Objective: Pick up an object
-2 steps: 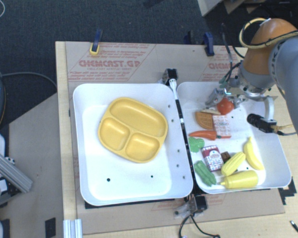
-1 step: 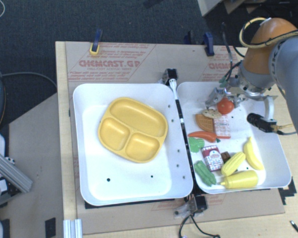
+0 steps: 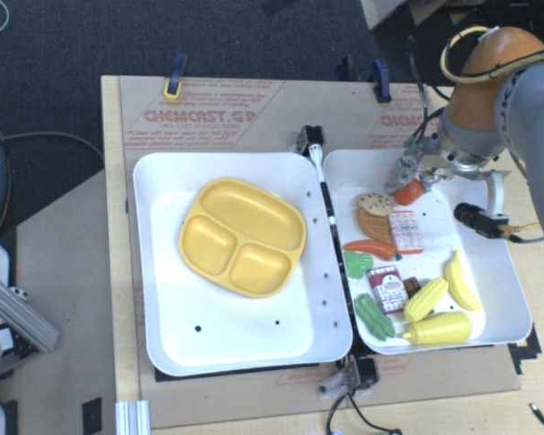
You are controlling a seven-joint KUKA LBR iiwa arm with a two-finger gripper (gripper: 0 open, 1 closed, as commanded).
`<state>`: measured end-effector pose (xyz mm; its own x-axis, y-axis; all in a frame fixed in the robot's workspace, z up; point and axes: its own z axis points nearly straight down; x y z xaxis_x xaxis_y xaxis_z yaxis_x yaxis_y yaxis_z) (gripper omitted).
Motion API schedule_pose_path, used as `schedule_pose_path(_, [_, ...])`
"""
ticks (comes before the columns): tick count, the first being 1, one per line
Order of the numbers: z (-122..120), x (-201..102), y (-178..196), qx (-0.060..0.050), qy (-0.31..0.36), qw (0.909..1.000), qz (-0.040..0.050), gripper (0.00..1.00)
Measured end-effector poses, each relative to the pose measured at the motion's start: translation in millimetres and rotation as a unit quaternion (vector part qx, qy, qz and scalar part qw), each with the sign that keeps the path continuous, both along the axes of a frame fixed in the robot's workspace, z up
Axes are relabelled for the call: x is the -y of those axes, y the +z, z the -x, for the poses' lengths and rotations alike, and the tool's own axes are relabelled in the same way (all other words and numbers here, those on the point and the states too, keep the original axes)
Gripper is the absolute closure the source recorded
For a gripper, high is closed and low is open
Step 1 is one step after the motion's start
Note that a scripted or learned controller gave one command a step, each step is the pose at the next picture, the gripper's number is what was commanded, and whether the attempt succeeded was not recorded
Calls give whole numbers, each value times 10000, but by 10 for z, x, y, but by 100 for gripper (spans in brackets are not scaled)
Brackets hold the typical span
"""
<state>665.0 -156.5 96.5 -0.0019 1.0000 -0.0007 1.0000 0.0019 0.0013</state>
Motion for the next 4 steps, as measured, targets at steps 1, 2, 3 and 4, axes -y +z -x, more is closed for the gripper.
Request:
schedule_pose_path(1, [-101, 56, 516, 34, -3, 10000, 10, 100])
schedule_pose_path(2, [-221, 49, 1061, 40, -3, 10000, 9, 100])
schedule_pose_path(3, [-232, 52, 1307, 23, -7, 10000, 5, 100])
schedule_pose_path(4, [-32, -359, 1348, -18, 7, 10000, -10, 100])
